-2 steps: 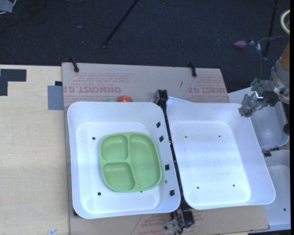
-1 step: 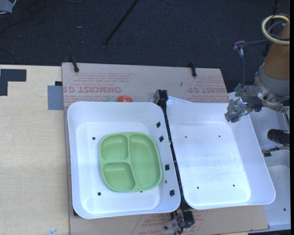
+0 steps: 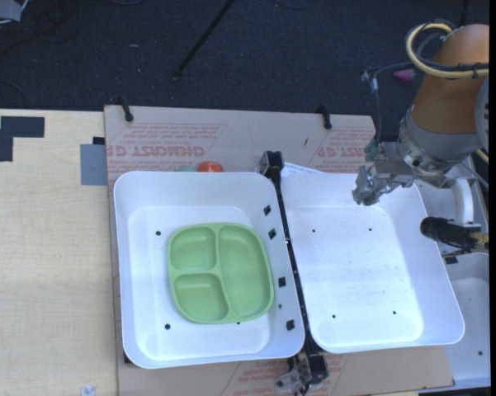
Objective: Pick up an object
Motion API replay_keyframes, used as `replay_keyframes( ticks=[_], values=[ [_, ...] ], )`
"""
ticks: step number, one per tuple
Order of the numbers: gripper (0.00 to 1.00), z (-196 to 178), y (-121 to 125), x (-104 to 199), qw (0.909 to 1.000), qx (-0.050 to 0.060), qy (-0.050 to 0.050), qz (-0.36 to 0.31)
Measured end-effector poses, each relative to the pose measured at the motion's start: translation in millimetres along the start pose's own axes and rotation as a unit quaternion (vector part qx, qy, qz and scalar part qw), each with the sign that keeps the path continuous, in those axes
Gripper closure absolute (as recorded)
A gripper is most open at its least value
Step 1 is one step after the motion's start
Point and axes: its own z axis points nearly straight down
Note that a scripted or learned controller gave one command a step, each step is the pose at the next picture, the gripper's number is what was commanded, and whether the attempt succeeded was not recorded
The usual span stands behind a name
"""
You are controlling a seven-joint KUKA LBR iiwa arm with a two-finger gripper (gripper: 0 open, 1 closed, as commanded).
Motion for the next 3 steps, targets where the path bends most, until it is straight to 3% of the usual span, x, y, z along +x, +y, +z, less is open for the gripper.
replay_keyframes(
  ticks=[3],
  values=[
    [1.0, 28, -9, 152, 1.0, 0.002, -0.001, 0.0]
  ],
)
